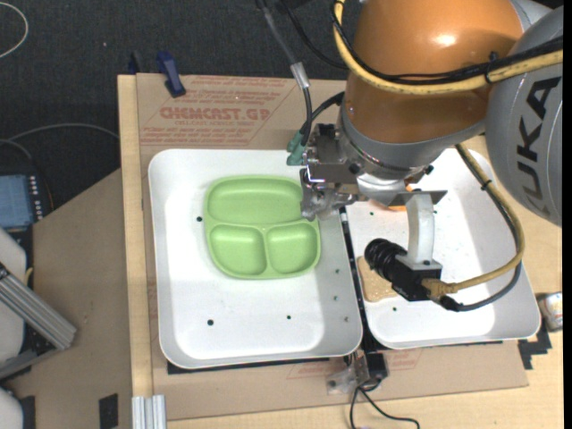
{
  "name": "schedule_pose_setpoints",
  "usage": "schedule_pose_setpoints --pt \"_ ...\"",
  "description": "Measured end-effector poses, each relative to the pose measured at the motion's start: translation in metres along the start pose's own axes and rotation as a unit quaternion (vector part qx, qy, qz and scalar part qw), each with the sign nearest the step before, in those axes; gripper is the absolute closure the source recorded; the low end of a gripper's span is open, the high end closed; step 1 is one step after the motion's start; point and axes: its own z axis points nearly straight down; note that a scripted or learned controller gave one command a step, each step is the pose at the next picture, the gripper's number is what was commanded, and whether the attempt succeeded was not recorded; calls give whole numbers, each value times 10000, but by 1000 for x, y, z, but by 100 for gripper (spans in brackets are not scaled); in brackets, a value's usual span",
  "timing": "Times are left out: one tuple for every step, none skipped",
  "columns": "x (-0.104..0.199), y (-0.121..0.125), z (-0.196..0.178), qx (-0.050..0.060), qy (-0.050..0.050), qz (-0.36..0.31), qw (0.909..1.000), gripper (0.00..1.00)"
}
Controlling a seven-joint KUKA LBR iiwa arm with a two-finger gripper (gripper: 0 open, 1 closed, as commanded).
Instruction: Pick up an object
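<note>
A light green divided plate [259,226] with three compartments lies in the left white bin [192,315], toward its back right. My gripper [315,195] hangs low over the plate's right rim, close to the wall between the two bins. The large grey and orange arm covers most of what lies behind and beneath it. In the right bin [487,315] a flat tan piece [375,286] lies near the left wall, partly covered by the robot's parts. A small patch of something orange [393,209] peeks out under the wrist.
A cardboard sheet [223,105] with red print lies under the bins at the back. A blue clip [170,71] sits on its far left corner. Cables trail below the front edge of the bins [366,382].
</note>
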Motion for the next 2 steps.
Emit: schedule_pose_setpoints --pt "80 36 -108 -101 51 -75 9999 100" --pt "56 -2 -128 -52 26 -41 10000 100"
